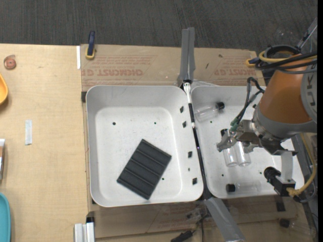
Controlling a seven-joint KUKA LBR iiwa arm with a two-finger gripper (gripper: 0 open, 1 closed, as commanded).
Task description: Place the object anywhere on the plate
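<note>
From the overhead camera, my tool (233,141) hangs over the right bin (212,185), with a clear plastic bottle (236,155) directly beneath its tip; I cannot tell whether I have hold of it. The dark ridged plate (145,168) lies tilted in the left bin (96,135), well apart from my tool.

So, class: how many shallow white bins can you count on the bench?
2. The left bin holds a dark ridged plate. The right bin sits beside it, under the gripper; the arm covers part of that bin.
</note>
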